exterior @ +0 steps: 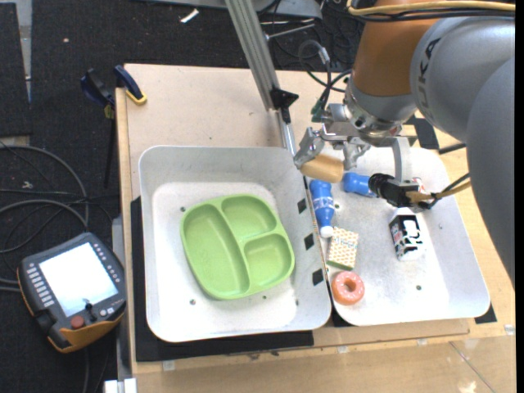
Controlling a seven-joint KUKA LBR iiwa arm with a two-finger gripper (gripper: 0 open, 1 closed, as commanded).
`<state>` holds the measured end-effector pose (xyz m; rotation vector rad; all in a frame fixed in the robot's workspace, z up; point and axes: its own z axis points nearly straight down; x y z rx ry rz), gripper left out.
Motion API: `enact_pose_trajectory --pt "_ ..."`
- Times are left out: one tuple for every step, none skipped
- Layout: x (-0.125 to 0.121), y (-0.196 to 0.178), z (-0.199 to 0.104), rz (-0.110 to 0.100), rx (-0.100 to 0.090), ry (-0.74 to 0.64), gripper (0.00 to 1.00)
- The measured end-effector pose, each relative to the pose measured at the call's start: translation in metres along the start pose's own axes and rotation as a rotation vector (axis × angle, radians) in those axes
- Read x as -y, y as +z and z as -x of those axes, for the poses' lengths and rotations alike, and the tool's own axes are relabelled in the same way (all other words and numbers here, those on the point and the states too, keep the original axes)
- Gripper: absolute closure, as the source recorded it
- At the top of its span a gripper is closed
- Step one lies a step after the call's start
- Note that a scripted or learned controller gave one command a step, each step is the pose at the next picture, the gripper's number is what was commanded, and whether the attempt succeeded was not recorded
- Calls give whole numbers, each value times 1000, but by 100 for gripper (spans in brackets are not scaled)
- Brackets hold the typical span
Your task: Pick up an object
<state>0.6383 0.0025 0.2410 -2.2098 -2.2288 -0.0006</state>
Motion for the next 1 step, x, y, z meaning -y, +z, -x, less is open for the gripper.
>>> enact_pose_trajectory --pt "11 -7 -59 1 0 -1 100"
